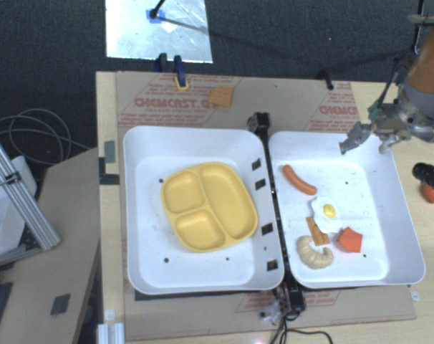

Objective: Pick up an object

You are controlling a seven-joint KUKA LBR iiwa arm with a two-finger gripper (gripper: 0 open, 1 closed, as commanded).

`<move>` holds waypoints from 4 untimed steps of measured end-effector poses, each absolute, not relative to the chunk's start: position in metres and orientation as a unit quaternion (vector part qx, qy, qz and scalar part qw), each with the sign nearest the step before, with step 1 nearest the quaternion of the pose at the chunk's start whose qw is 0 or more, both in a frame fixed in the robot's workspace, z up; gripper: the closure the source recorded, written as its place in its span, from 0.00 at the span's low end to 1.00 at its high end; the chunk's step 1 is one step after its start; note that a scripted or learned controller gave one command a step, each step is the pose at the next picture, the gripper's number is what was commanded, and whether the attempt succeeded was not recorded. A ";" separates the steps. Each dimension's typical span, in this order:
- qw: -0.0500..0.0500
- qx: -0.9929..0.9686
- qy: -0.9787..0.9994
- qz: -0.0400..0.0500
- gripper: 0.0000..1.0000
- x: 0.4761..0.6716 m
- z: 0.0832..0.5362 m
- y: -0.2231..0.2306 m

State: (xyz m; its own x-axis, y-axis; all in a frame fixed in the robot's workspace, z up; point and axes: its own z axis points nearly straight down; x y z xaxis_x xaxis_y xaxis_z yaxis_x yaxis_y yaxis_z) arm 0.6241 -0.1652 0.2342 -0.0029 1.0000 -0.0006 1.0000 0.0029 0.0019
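Objects for picking all lie in the right bin [396, 192], none of them lifted yet. Starting with the big things: the bench [288, 95] carries two shallow white bins side by side, and the left bin [142, 192] holds a yellow divided plate [208, 206] with three compartments, sitting roughly in its middle and turned a little off square.

The grey arm [428, 74] reaches in from the right, its orange band showing above the wrist, and its gripper [367, 136] hangs over the far right corner of the right bin, at about the rim. Two fingers [351, 139] seem to point down and stand apart with nothing between them, so from where I stand it looks spread and empty.

Down in the right bin, the toy food sits in a loose cluster toward the near half, well apart from the gripper. A fried egg [326, 212] lies near the centre; a croissant [314, 253] curls just below it; a sausage [299, 180] lies slantwise above and to the left of the egg; a red-orange wedge [349, 240] sits just right of the croissant; and a thin brown strip [316, 230], perhaps a cracker or bacon, runs between egg and croissant, touching or nearly touching both.

As I judge it, the task is at its very start: the arm is positioned above the bin, but descending, closing on a piece and lifting all remain to be done. The sausage lies nearest the gripper.
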 end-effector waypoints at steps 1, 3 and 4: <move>-0.005 0.708 0.706 -0.003 0.00 0.551 0.138 -0.176; 0.002 0.706 0.708 0.001 1.00 0.520 0.095 -0.128; 0.004 0.702 0.712 0.006 1.00 0.579 0.191 -0.041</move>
